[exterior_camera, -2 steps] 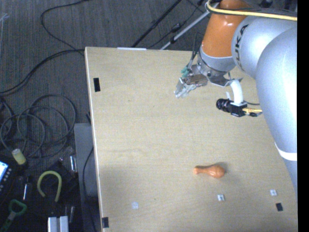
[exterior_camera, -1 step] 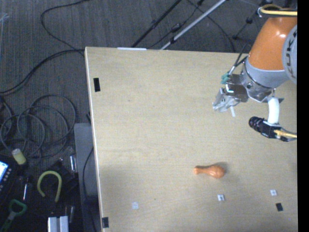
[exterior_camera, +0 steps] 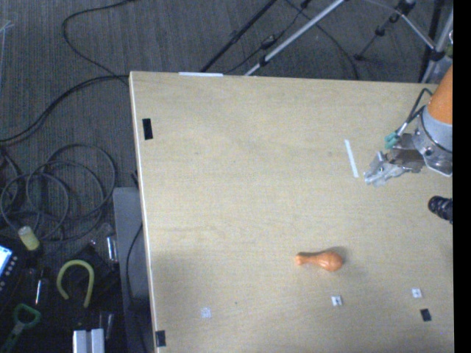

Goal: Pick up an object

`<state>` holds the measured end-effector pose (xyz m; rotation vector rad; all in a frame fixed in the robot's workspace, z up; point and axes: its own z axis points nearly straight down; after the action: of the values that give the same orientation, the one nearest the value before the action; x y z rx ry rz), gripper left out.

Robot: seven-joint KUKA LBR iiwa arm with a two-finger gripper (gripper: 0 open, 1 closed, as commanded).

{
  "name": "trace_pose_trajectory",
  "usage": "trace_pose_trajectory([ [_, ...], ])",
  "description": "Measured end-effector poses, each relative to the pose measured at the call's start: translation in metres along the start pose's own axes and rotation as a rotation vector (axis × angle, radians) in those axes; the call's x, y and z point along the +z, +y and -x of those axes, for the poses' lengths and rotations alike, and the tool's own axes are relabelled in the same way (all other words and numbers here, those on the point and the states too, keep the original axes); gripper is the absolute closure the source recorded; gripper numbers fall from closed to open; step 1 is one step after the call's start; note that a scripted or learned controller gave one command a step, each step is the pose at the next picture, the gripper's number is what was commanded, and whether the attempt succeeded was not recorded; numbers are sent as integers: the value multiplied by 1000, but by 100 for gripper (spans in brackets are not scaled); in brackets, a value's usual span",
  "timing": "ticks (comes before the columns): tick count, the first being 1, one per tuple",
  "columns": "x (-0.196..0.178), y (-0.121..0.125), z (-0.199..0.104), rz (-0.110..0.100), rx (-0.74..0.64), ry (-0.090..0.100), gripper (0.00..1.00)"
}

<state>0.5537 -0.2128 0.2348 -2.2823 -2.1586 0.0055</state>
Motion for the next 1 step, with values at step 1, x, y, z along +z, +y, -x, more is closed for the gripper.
trace_pose_trajectory([
  [1,40,-64,-59,-2,100,3,100],
])
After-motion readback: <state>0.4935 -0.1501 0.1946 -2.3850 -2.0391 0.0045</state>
